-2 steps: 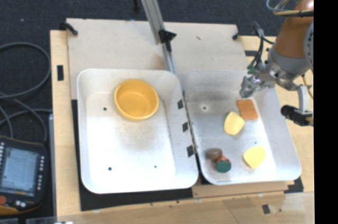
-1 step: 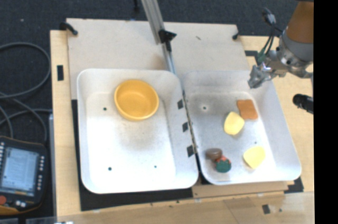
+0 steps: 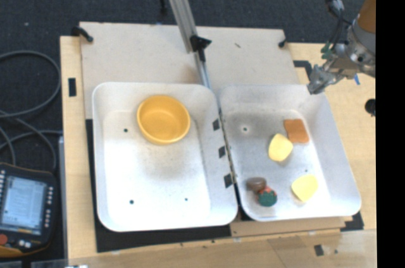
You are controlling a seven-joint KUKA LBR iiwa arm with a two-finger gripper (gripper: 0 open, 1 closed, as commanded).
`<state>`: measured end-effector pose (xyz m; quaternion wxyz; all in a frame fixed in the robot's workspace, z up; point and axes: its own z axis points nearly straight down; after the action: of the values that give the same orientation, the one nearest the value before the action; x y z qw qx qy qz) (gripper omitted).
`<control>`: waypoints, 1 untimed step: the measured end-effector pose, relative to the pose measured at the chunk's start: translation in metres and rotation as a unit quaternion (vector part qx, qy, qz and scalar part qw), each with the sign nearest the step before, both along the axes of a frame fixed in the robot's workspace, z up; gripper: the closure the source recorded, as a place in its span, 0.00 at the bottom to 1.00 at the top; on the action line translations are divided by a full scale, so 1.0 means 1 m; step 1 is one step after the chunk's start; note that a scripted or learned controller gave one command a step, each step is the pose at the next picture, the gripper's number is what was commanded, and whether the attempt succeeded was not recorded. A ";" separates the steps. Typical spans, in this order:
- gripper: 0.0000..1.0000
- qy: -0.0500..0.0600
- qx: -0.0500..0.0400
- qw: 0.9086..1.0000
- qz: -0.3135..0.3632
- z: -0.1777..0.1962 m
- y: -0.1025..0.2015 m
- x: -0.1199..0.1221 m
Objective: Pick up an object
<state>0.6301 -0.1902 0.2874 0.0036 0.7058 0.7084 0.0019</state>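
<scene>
pincer above bin corner, orange block below-left

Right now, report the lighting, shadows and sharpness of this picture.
Camera view: even, soft light, no hard glare on the white bins; the yellow bowl casts only a faint shadow; the whole frame is mildly soft, and the gripper at the right bin's far corner is blurred beyond detail.

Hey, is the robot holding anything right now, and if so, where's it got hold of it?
Nothing is held. The end effector hangs over the right bin's upper right rim with nothing between its tips, apart from the orange block and the other pieces.
</scene>
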 end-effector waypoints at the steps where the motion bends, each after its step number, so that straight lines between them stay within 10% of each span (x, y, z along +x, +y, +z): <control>1: 1.00 0.003 0.001 1.000 0.000 -0.004 0.038 -0.014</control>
<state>0.6159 -0.1521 0.2833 0.0009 0.7057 0.7085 0.0002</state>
